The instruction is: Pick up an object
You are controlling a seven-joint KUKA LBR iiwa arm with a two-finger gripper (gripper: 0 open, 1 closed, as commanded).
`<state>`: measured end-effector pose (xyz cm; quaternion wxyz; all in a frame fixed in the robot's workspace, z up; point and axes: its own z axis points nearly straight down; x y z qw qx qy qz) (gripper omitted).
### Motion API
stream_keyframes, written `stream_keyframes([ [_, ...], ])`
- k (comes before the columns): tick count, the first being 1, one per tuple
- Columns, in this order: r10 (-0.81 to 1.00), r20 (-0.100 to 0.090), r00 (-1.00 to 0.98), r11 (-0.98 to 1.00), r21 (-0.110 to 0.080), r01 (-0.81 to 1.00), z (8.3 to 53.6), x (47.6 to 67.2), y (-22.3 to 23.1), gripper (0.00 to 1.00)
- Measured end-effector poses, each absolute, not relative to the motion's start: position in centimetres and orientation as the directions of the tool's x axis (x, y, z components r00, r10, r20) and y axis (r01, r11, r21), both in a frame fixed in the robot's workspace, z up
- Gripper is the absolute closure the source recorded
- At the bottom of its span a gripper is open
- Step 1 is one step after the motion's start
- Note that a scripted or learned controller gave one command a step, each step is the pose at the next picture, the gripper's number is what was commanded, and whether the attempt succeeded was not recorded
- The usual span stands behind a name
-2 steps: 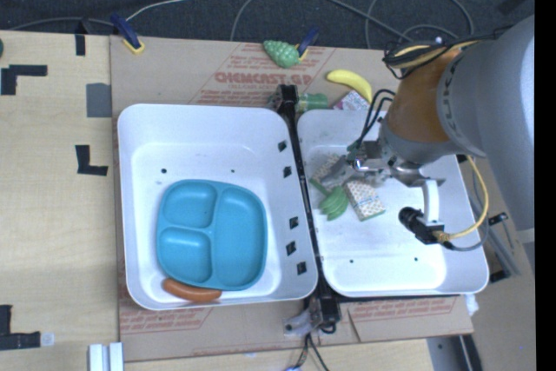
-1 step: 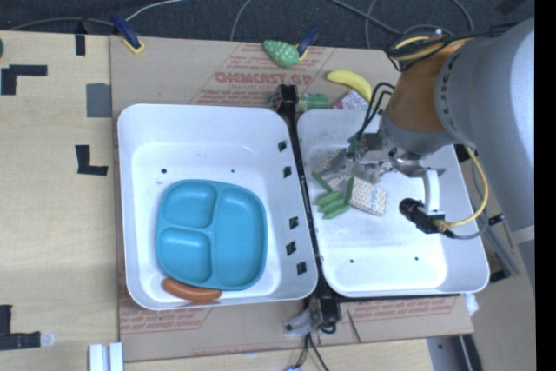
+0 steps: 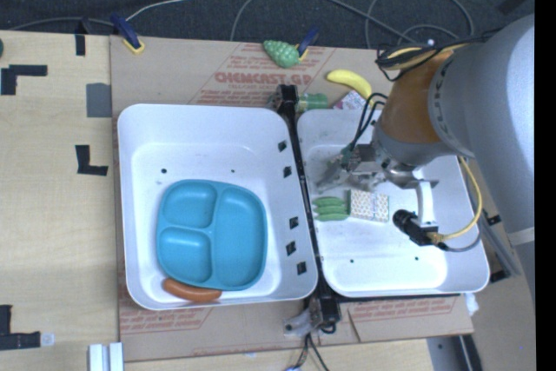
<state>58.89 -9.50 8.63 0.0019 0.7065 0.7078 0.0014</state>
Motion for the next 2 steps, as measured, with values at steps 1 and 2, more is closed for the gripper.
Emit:
stream_keyframes([
  [1,1.000,-0.002,0.000,0.000,0.005,1.000,8.7,54.1,-11.3,0.00],
  [2,1.000,-0.002,-0.002,0.002,0.005,1.000,8.6,59.9,-11.0,0.00],
])
